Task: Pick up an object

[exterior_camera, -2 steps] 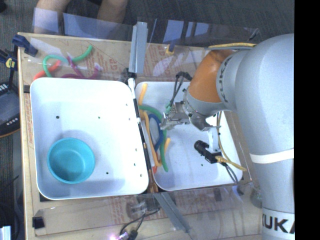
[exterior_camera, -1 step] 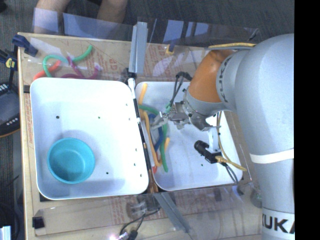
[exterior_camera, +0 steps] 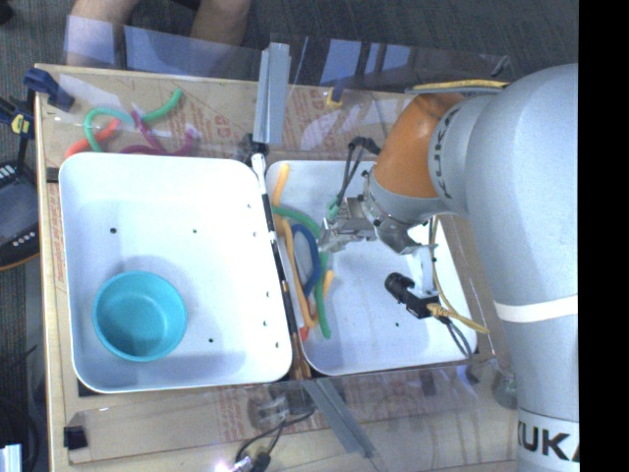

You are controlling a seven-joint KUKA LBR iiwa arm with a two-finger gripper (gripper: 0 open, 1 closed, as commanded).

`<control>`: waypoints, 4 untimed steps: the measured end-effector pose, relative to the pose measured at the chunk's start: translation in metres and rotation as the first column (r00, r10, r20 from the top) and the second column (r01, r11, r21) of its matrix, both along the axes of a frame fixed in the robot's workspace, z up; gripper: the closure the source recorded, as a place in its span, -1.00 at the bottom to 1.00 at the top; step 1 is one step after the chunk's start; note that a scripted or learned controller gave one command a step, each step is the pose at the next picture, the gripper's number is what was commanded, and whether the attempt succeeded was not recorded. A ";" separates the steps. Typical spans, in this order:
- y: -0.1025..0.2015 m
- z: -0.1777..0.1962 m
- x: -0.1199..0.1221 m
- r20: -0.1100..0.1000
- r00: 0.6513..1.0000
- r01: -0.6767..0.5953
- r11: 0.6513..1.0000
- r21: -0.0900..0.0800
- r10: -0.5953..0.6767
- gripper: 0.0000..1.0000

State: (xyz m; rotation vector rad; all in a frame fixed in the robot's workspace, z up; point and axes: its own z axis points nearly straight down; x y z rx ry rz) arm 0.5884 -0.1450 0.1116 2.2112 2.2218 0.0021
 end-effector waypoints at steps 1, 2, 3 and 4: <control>0.000 0.000 0.000 0.000 1.000 -0.001 1.000 0.000 0.001 -1.00; -0.012 -0.020 -0.024 -0.010 0.998 -0.062 0.998 0.006 0.062 -1.00; -0.012 -0.011 -0.025 -0.013 0.998 -0.067 0.998 0.006 0.067 1.00; 0.027 0.090 0.037 -0.008 1.000 0.003 1.000 0.005 -0.003 1.00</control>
